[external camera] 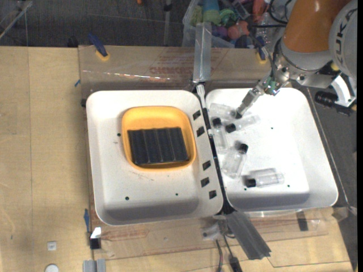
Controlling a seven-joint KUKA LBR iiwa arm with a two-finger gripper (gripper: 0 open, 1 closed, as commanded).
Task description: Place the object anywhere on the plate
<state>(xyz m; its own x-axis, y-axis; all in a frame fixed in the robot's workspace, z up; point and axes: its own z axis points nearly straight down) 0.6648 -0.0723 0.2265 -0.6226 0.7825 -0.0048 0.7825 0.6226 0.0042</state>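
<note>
Clear black-capped vials [263,178], right bin [295,152] near its left wall: light, stiff, slippery, grasp mid-barrel; gripper [239,114] state indeterminate; yellow plate [156,115] awaiting.

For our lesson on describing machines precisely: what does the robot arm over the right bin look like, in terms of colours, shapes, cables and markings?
The arm has a rounded orange band above a light grey wrist, with dark lettering partly visible on the grey casing at the far right. Black cables loop beside it. A thin, dark, rod-like gripper extends from the wrist, with a small green part near its base.
</note>
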